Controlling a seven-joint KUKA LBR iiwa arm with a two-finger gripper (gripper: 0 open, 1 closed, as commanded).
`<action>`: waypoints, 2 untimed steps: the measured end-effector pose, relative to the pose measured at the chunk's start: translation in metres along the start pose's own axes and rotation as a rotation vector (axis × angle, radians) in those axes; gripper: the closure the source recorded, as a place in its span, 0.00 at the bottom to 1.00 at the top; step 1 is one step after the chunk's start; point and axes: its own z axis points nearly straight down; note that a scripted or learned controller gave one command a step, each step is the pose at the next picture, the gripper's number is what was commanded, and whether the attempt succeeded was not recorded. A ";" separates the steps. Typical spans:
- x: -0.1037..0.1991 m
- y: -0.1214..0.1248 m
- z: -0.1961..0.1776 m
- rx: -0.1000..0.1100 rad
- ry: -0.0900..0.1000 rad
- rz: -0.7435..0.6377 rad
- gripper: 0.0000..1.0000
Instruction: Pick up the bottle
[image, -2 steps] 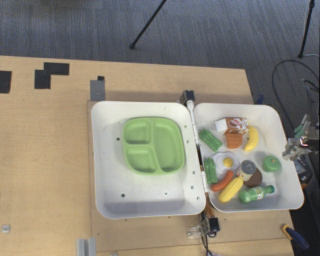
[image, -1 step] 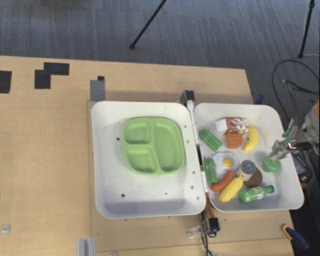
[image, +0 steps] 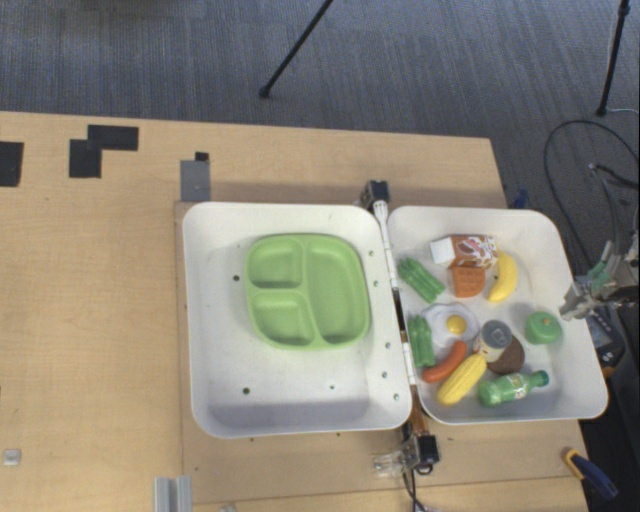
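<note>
The green bottle (image: 512, 389) lies on its side near the front edge of the right bin (image: 553, 232), its cap pointing right, just beside a yellow corn cob (image: 461, 379) and in front of a brown round piece (image: 506, 356). Also in that bin are a banana (image: 503, 277), a fried egg (image: 452, 325), a green apple (image: 543, 327) and a carrot (image: 443, 364), while the left bin (image: 215, 300) on the counter (image: 90, 330) holds a green divided plate (image: 304, 290). The pincer (image: 598, 285) hangs at the right bin's far right rim, well apart from the bottle, and whether it is open or closed I cannot tell
</note>
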 end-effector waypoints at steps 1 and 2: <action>-0.015 -0.002 0.016 0.002 0.003 -0.189 1.00; 0.027 0.004 0.003 0.001 0.003 -0.286 1.00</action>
